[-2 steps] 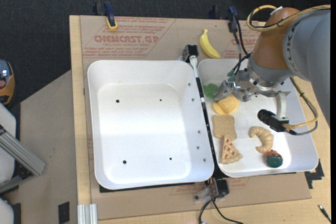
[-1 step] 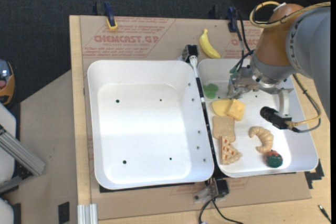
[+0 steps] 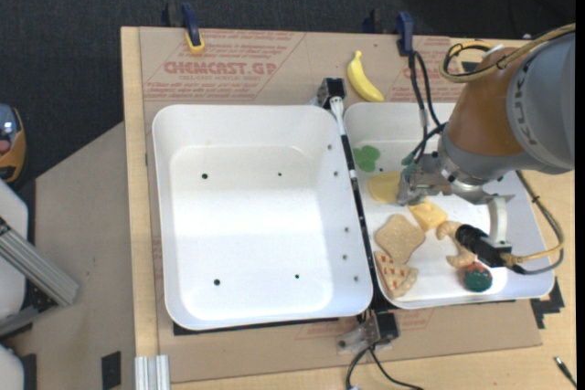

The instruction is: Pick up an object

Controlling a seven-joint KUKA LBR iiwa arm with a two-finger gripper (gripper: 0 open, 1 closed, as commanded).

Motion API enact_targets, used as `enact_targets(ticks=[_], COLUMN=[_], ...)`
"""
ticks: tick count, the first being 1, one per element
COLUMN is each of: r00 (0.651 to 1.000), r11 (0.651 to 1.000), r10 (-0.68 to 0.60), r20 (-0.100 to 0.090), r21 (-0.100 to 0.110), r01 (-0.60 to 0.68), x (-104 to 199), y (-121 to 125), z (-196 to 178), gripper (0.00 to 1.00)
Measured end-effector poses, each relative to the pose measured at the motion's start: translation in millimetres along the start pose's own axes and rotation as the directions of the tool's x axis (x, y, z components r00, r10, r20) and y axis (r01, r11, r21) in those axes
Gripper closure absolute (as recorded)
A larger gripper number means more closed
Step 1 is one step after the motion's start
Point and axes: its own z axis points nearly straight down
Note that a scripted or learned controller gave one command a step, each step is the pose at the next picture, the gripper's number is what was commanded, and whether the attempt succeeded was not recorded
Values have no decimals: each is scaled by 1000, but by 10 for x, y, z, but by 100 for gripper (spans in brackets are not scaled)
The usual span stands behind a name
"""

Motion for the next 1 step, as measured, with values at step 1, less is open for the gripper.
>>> enact_targets(ticks=[1], r00=[1000], r11=[1000], r10=[-5], r20=[3], r21=[-15], r01=[5], x=[141], y=[385], z=[-1067], gripper=[100])
